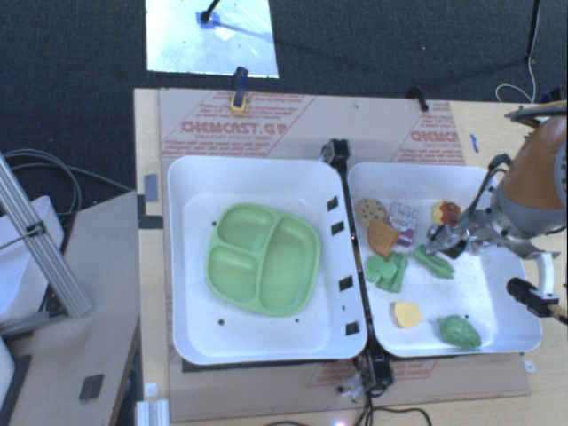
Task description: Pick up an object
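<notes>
gripper [441, 238] low in right bin [506, 300], fingers' state cannot be told (blurred) | green pod [435, 262] just beside it | green tray [263, 258] in left bin [191, 238]

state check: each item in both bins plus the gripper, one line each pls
green divided plate: flat in the left bin, nothing on it
cookie: flat, right bin
orange cracker: flat, below the cookie
pink packet: lying beside the cracker
green pieces: loose cluster near the divider
green pod: lying just under the gripper
yellow piece: flat, apart
green lump: resting near front wall
gripper: low over the pod, grasp unclear
</notes>
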`<act>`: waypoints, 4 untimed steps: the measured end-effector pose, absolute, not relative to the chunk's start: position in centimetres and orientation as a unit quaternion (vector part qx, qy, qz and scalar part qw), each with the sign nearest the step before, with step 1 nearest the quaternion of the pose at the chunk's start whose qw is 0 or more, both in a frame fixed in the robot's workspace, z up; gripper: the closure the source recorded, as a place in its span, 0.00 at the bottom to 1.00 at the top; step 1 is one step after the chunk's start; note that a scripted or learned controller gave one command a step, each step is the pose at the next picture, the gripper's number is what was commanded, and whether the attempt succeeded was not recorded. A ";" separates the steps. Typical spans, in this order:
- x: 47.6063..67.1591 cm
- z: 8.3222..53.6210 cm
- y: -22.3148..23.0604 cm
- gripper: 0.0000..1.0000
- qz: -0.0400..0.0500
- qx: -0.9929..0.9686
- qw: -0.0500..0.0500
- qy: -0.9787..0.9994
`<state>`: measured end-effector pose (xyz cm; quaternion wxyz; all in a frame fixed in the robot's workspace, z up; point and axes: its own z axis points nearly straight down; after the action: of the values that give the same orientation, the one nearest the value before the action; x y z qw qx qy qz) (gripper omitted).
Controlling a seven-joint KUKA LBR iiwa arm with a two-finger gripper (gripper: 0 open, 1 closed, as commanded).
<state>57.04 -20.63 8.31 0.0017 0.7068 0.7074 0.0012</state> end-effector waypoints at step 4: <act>65.1 9.7 -20.6 1.00 0.001 0.704 0.003 0.710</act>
<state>65.08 -20.63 9.65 0.0031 0.7043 0.7099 0.0011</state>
